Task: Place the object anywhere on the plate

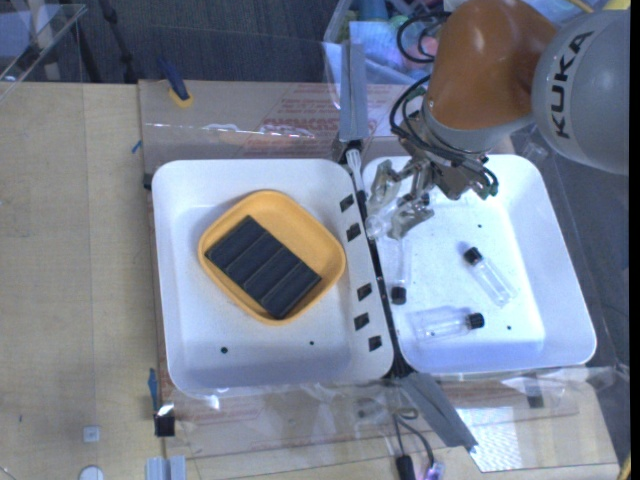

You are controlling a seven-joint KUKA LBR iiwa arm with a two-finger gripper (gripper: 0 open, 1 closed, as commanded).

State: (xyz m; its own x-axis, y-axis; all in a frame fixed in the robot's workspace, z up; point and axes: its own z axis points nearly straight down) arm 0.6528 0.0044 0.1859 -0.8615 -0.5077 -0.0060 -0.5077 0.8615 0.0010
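Observation:
A yellow square plate point(303, 211) lies in the left bin, and a dark ribbed rectangular slab point(263, 261) rests flat on it. My gripper point(393, 215) hangs over the left part of the right bin, close to the divider, well right of the plate. Two clear vials with black caps lie on the right bin's floor: one point(487, 274) right of the gripper, the other point(445, 321) nearer the front. A small black piece point(398, 294) sits by the divider below the gripper.
The left bin point(190, 348) and right bin point(560, 338) meet at a raised divider point(362, 268) bearing black marks. Cluttered items stand behind the bins at top right. The arm's orange band point(485, 58) looms over the right bin's back edge.

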